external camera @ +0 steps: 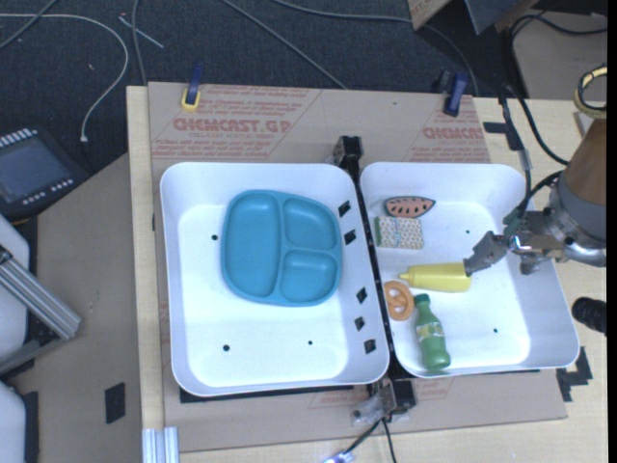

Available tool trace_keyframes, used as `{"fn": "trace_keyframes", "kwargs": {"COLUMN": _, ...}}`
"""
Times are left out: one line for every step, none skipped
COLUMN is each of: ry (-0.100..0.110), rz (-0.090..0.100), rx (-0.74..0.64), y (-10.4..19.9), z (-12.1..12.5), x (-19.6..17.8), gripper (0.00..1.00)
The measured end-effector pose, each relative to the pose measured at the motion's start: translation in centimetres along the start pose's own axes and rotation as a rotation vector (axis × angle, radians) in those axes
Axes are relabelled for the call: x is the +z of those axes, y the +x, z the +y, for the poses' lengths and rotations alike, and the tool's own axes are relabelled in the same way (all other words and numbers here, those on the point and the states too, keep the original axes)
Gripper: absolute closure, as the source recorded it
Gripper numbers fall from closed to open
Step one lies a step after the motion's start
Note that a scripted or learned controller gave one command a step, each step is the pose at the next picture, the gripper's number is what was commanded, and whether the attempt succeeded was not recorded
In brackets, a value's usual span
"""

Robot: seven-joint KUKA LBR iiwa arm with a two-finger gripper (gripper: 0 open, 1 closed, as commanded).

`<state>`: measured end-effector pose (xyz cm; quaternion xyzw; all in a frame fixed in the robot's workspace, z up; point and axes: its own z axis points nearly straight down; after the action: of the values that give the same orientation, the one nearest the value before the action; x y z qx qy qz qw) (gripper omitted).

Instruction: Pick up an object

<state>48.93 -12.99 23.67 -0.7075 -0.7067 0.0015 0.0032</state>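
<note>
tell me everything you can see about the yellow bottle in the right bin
The yellow bottle looks like a plastic mustard squeeze bottle, all yellow, with a narrow pointed nozzle. It lies on its side on the floor of the right bin, nozzle toward the divider between the bins, base toward the gripper, whose dark tip sits right at that end. The green bottle lies just below it; whether they touch is unclear.

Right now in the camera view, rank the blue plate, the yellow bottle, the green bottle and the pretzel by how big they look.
1. Blue divided plate, by far the largest.
2. Yellow bottle and green bottle: they look about alike, so I won't rank them.
3. Pretzel, the smallest.
</note>
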Motion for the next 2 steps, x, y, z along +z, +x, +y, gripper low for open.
{"fn": "trace_keyframes", "kwargs": {"ry": 0.000, "rz": 0.000, "rx": 0.000, "y": -0.7, "z": 0.6, "x": 5.0, "gripper": 0.00}}
{"fn": "trace_keyframes", "kwargs": {"ry": 0.001, "rz": 0.001, "rx": -0.002, "y": 0.0, "z": 1.0, "x": 10.9, "gripper": 0.00}}
